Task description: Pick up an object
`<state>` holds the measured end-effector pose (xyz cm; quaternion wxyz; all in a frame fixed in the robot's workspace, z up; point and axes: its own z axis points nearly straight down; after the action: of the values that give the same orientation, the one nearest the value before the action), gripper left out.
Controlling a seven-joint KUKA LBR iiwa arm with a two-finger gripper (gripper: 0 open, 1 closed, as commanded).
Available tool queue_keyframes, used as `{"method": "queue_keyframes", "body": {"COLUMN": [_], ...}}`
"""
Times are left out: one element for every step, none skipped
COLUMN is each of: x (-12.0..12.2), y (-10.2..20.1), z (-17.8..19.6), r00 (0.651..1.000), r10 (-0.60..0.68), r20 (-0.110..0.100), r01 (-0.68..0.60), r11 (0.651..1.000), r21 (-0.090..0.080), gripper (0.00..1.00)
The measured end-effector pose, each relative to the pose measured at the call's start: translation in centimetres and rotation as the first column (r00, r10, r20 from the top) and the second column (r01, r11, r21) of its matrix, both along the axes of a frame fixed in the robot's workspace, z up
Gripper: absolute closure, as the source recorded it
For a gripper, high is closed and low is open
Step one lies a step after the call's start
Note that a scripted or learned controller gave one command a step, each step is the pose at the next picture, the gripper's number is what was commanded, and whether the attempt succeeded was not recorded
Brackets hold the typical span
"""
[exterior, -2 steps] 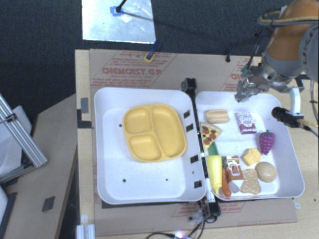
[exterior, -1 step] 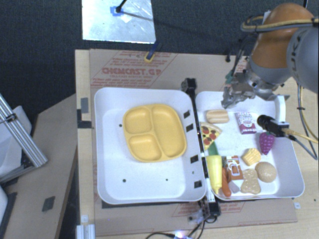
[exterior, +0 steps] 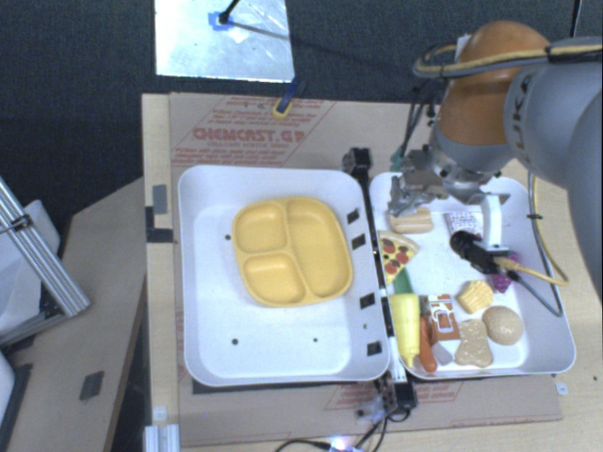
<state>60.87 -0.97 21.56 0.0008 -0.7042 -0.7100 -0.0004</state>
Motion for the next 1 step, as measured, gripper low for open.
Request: {"method": "queue_keyframes", "body": {"x": [-0.53], "y": [-1.02], "z": [1.84], "r00": [1.0], "r10": [-0.007], "r20": [0.003], "r01": [0.007], "r11": [1.0], "r21": [-0.001], "gripper": [1.0]}}
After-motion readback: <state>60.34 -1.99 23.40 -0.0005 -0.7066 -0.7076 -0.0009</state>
